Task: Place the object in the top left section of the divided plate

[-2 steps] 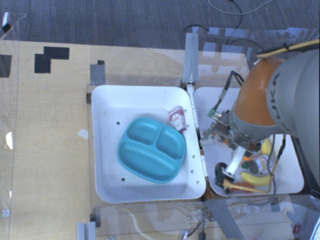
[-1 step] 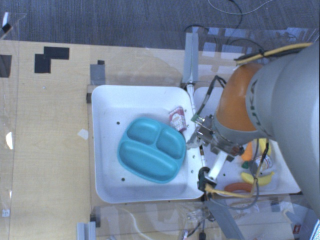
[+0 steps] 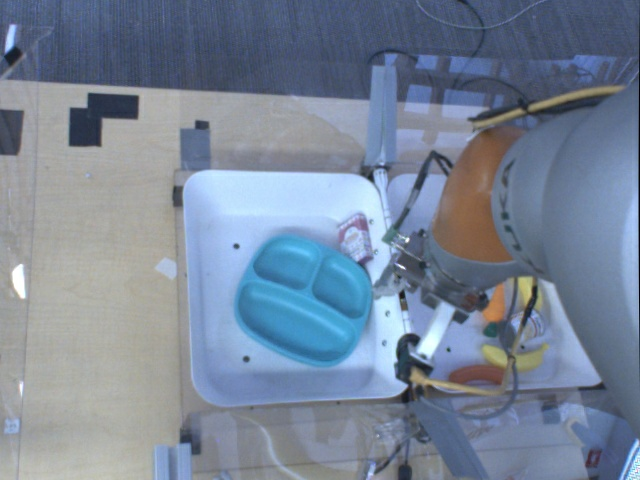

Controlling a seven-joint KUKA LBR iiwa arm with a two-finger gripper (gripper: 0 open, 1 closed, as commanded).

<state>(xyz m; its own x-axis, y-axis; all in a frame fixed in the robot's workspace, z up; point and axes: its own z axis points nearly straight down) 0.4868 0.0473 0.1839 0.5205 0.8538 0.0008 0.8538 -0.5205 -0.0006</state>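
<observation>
Gripper (image 3: 400, 268): positioned over the seam between the two white bins, beside the right wall of the left bin (image 3: 205, 268). Finger state: cannot tell; mechanism blurred and mostly covered by the wrist housing. Nothing legibly seen between the tips.

Small red-and-white packet (image 3: 354, 236): lying on the left bin's floor near its upper right corner, just left of the gripper and just beside the upper right rim of the divided plate. Possibly touching that rim; contact not resolvable. Not inside any section.

Divided plate (image 3: 304, 298): teal, rotated at a slant in the middle of the left bin. Two small sections along the upper edge, one long section below.

Arm (image 3: 560, 198): entering from the right, grey body cut off at the frame edge, orange band (image 3: 475, 208) directly above the wrist. Wrist pointed down and leftward. Large part of the right bin (image 3: 575, 368) hidden beneath the arm.

Visible in the right bin below the wrist: yellow banana-shaped item (image 3: 515, 354), orange piece (image 3: 497, 304), red-orange flat item (image 3: 478, 375). Outlines partly masked by cables and a white link.

Bench (image 3: 90, 298): pale wood, black tape marks (image 3: 100, 116) at upper left.
</observation>
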